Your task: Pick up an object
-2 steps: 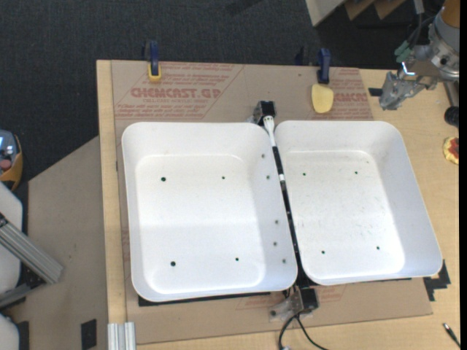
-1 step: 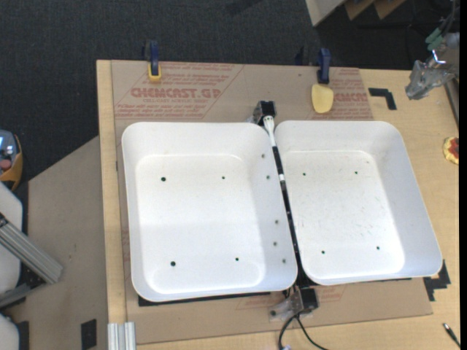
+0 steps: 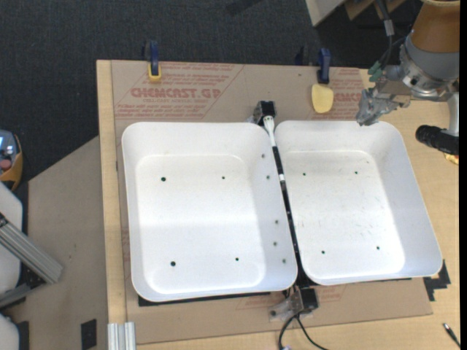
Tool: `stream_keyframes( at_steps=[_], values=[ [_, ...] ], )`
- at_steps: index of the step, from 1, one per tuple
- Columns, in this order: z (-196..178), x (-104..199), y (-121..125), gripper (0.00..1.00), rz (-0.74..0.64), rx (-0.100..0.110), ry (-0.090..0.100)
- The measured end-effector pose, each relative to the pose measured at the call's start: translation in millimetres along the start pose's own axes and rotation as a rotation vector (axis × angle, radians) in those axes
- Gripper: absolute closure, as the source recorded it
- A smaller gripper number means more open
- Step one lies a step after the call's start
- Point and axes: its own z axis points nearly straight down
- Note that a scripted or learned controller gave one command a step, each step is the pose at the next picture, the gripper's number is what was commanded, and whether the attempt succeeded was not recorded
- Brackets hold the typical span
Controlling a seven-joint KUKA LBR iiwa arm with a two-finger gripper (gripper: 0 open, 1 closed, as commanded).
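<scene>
Hanging above the far right corner of the right bin (image 3: pixel 408 159), my claw (image 3: pixel 373 112) points down, and I cannot tell how it is set, nor see anything in it. Just to its left a small yellow object (image 3: pixel 322 98) lies on the brown surface (image 3: pixel 197 90) behind the bins, outside both. Beside it is the left bin (image 3: pixel 135 195)
</scene>
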Motion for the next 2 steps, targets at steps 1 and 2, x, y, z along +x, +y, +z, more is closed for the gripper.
stream_keyframes(
  at_steps=[1,2],
  values=[
    [-68.0,-65.8,9.4,1.00,0.010,-0.018,-0.012],
    [-14.8,72.5,8.6,1.00,-0.007,-0.002,0.003]
  ],
)
